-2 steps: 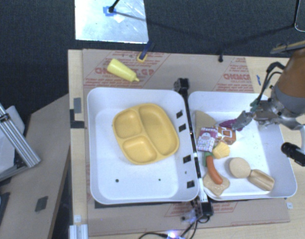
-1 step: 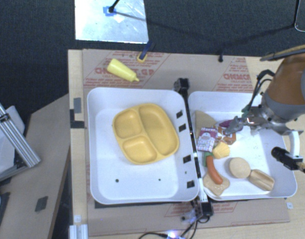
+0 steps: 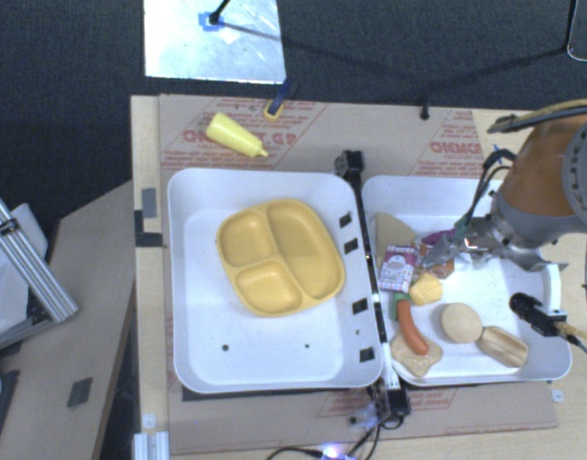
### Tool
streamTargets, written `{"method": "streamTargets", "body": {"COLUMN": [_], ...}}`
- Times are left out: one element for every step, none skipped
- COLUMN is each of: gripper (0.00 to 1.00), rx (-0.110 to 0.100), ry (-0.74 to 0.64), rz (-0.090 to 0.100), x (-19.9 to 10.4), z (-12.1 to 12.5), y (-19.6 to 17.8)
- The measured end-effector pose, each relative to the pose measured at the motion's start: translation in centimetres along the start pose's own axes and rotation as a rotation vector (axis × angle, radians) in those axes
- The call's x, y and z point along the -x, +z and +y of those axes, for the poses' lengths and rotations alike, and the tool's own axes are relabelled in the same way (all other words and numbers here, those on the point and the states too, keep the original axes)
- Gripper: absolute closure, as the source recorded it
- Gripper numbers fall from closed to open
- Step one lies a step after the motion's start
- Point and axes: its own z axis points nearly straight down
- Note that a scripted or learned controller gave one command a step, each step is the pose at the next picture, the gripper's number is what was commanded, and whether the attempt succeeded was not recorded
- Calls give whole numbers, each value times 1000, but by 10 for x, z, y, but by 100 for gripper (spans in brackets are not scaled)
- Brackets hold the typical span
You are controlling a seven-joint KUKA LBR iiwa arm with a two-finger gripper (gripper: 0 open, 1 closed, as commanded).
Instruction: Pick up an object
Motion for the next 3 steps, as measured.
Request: {"method": "streamTargets", "body": {"gripper": [0,100,100], "rx": [15,25,8], "ry": [-2,1,-3], "rz": [-3,-13,-4], "x": [0,5,10], "z": [5,7,16], "y": [10,-3,-64]}}
